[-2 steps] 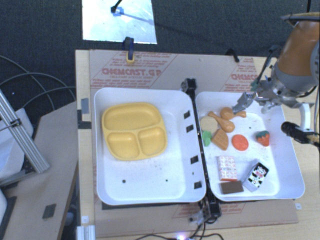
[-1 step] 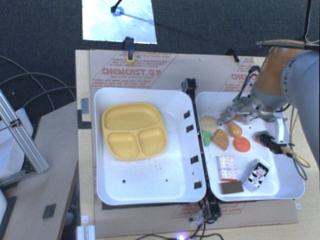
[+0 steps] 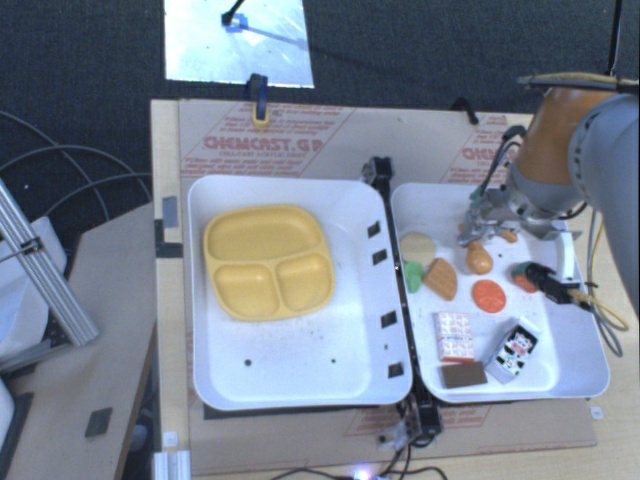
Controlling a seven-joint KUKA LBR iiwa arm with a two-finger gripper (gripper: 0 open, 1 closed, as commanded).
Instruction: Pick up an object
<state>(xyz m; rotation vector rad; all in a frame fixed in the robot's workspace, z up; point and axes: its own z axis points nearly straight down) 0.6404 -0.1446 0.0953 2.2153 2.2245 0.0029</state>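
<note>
Where the hand hangs above the orange egg, its grip cannot be told.

Reaching in from right — grey arm bent low, orange band above wrist, hand pointed down-left.

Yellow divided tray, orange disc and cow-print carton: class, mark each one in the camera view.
Yellow divided tray [image 3: 268,260]: camera view, middle ridge between compartments.
Orange disc [image 3: 488,295]: camera view, centre of its top face.
Cow-print carton [image 3: 514,352]: camera view, middle of its printed face.
</note>
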